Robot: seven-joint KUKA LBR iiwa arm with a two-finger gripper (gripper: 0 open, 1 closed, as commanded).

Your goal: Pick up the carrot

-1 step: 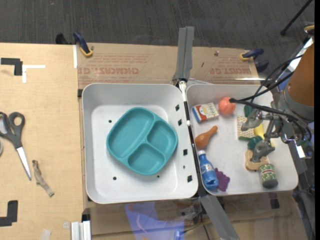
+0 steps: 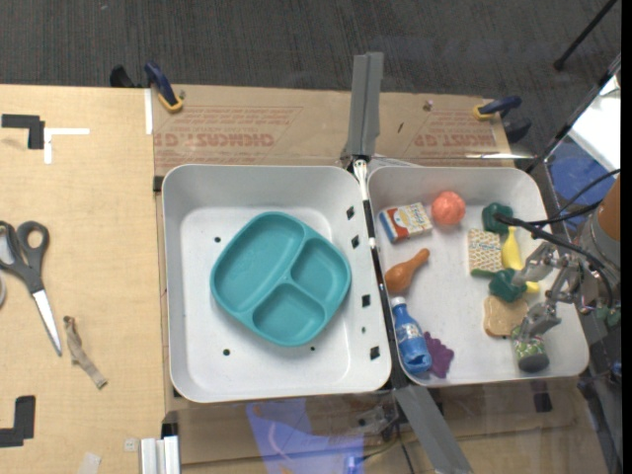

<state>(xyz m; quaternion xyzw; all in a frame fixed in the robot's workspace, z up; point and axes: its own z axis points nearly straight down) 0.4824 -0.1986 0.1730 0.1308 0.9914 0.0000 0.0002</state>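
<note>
at the right edge of the frame the pincer [image 2: 541, 316] hangs over the right bin [image 2: 456, 181]; i cannot tell whether it is clenched or released. one carrot [image 2: 406, 268] lies at that bin's left wall, well apart. reaching across, the arm could knock the clutter between, or snag the one bottle [image 2: 407, 337] just below the carrot. two bins; one tray [image 2: 281, 278] in the left bin [image 2: 188, 265].

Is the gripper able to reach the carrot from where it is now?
Probably yes. The carrot lies uncovered near the right bin's left wall, nothing on it; the gripper must cross over toys between them.
</note>
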